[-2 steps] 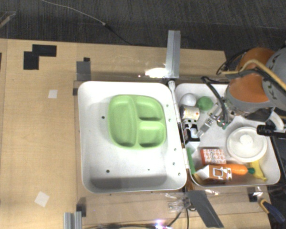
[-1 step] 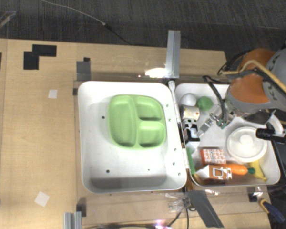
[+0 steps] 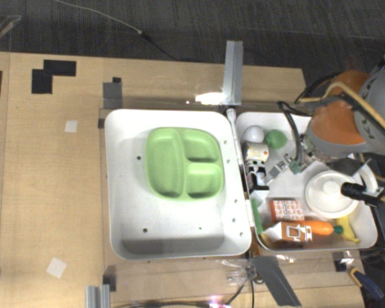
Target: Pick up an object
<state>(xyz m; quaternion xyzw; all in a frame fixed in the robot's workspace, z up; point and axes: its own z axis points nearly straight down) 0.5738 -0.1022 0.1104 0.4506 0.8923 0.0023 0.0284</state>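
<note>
The right bin point(image 3: 371, 237) holds several objects. A white ball point(image 3: 253, 134) and a green ball point(image 3: 276, 138) lie at its far left corner. Below them sits a small white and black object point(image 3: 256, 162). A white round lid-like item point(image 3: 330, 195) rests in the middle. An orange and white carton point(image 3: 289, 220), a carrot point(image 3: 321, 228) and a yellow piece point(image 3: 348, 231) line the near edge. The grey arm with its orange band point(image 3: 337, 122) hangs over the bin's far right part. My gripper point(image 3: 289, 164) pokes out below the wrist, between the green ball and the white round item, with nothing visibly held.
The left bin point(image 3: 125, 191) carries a green divided plate point(image 3: 183, 162). A metal post point(image 3: 233, 72) stands behind the wall between the bins. Black cables point(image 3: 292, 124) loop beside the wrist. The wooden bench point(image 3: 45, 191) stretches to the left.
</note>
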